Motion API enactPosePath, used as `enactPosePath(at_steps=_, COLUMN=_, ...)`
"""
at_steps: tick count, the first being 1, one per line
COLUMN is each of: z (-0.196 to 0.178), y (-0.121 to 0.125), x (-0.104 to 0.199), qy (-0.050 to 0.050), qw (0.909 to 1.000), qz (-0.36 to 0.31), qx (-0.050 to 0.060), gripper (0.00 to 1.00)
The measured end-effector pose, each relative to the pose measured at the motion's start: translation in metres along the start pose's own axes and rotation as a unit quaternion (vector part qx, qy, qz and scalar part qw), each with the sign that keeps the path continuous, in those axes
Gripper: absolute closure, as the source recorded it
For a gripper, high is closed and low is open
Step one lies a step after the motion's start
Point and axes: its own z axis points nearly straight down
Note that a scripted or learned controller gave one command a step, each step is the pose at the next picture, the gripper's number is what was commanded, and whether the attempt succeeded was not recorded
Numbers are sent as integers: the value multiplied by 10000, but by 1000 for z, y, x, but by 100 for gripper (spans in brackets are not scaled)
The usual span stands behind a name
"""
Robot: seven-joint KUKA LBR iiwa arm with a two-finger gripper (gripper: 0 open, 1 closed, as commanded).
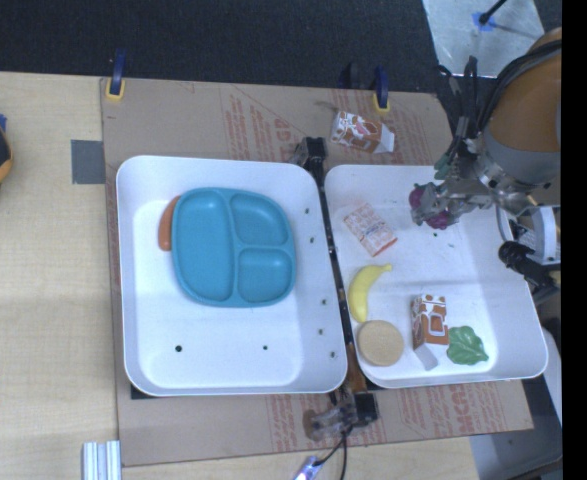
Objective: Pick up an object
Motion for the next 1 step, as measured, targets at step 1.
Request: enactPosePath(at_steps=1, z=-13, y=3, x=76, qy=-6, qw=10000, qz=-8, qx=11, gripper=100)
